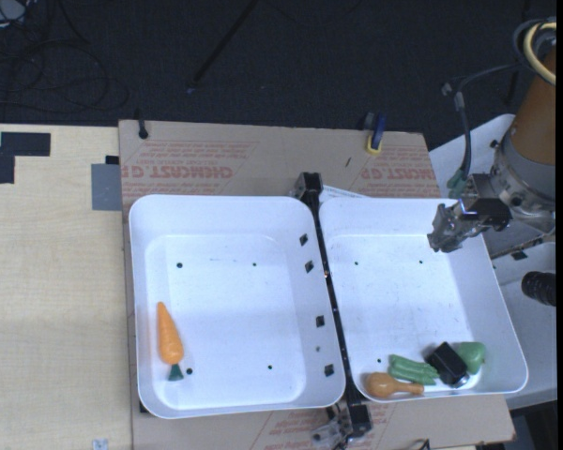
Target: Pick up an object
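On the left, the pale wooden table (47, 279) has a few dark patches on it. Next comes a sheet of brown cardboard (263, 162) with red letters, and two white bins sit on it side by side. The left bin (225, 223) has a toy carrot (169, 336) lying near its left wall, with its green end pointing to the front. The right bin (403, 251) has a small pile in its front right corner: an orange pear-shaped toy (391, 385), a green bean pod (414, 370), a black block (448, 363) and a green round thing (471, 352), all touching or just beside each other. The claw (446, 239) hangs over the back right part of the right bin, well apart from the pile. It is too dark and small to tell how it stands.
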Robot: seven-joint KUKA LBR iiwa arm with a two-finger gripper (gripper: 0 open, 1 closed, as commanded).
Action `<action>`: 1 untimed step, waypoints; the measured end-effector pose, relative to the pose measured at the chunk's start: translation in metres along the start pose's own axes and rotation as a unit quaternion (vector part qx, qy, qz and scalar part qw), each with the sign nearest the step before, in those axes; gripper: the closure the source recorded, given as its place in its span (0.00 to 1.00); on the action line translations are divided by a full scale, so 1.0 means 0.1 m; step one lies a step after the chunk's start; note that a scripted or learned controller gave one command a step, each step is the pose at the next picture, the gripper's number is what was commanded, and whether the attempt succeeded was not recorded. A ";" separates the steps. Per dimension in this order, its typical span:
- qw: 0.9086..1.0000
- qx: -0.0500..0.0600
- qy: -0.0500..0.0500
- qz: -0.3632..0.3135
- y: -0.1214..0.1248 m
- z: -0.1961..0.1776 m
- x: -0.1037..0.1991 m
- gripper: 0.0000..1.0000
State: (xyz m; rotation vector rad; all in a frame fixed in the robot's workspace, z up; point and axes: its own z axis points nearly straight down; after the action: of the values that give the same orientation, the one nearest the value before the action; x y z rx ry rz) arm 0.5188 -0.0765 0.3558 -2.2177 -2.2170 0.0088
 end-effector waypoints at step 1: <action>1.000 -0.004 -0.001 0.002 -0.45 -0.32 -0.44 1.00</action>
State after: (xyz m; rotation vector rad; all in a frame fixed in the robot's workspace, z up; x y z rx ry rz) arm 0.4744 -0.1201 0.3877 -2.2278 -2.2177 0.0010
